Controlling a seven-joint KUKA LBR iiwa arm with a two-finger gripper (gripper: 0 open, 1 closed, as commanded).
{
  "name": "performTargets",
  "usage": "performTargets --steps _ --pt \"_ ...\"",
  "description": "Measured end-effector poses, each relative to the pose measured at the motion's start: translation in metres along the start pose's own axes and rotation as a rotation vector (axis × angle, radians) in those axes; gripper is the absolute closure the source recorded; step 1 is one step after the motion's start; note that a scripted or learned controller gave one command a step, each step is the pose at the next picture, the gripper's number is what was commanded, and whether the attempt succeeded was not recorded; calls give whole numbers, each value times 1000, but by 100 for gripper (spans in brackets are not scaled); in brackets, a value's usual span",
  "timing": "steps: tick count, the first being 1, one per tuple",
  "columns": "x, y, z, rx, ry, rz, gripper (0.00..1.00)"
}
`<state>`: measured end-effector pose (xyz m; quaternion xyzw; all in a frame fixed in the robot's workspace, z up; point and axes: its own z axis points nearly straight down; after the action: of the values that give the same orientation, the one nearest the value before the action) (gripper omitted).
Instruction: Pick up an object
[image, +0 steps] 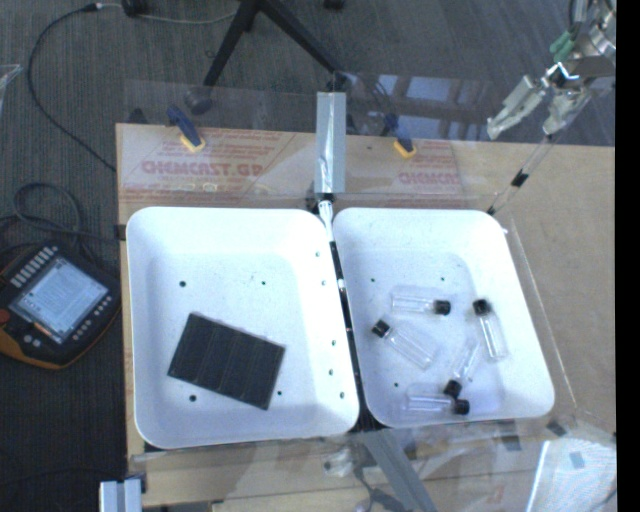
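Vials (430, 340) lie scattered in the right bin (520, 260); a black pad (225, 360) sits in the left. Your gripper (535, 108) hangs spread and empty, well above. Bring it down over one vial lying apart, fingers straddling its width.

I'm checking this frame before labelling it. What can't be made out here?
- Claw: at the camera view's top right corner, arm cut off by the edge.
- Clear vials in the right bin: see-through, outlines faint, contents too small to tell.
- Dark panel in the left bin: surface detail too small.
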<state>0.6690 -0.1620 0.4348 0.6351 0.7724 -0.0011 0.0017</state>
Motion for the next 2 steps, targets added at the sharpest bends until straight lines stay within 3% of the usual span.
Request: performTargets --steps 1,2 --pt "1 1 -10 0 -4 -1 100" --pt "47 9 92 2 3 -46 100"
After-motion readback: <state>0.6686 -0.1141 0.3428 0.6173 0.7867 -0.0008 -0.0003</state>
